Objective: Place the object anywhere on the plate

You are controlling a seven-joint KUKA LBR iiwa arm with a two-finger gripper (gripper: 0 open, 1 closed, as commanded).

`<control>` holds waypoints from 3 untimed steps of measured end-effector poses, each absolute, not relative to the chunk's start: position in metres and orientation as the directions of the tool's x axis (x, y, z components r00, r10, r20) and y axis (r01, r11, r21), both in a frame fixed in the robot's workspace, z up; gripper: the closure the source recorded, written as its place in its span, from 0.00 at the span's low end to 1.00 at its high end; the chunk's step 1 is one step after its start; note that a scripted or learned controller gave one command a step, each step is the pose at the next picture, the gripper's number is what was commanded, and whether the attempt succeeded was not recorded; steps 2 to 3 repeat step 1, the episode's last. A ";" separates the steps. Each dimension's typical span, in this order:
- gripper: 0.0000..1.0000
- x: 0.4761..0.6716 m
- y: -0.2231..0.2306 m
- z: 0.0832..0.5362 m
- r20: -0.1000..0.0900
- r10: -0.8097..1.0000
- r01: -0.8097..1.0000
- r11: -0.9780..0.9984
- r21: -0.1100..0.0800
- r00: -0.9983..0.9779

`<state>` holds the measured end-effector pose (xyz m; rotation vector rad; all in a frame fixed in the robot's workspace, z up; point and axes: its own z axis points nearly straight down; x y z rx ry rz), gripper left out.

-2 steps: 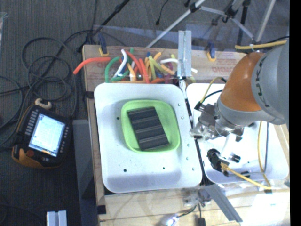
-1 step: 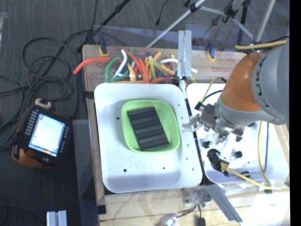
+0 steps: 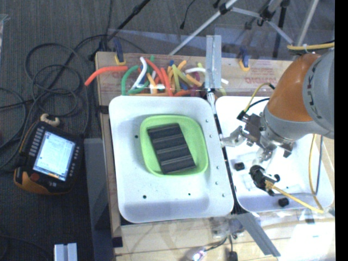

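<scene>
The grey arm (image 3: 304, 99) hangs over the right bin (image 3: 247, 197), the green plate (image 3: 202, 141) at mid-frame already has the dark ridged block (image 3: 171, 148) on it, so the gripper (image 3: 265, 155), open or shut unclear, likely just needs to back off.

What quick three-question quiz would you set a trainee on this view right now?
1. True or false: the dark ribbed rectangular block lies on the green rounded-square plastic plate.
2. The plate sits in: A the view's left shallow white bin; B the floor; C the bench top.
3. Fill in: the grey arm with orange band hangs over the view's ___ white bin.
Key: 1 true; 2 A; 3 right.
</scene>
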<state>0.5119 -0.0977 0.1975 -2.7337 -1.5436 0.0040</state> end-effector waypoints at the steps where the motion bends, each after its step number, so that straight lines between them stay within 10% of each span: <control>1: 0.00 0.533 -0.159 0.203 -0.003 0.975 0.975 -0.220 -0.001 0.220; 3: 0.00 0.533 -0.159 0.203 -0.003 0.975 0.975 -0.220 -0.001 0.220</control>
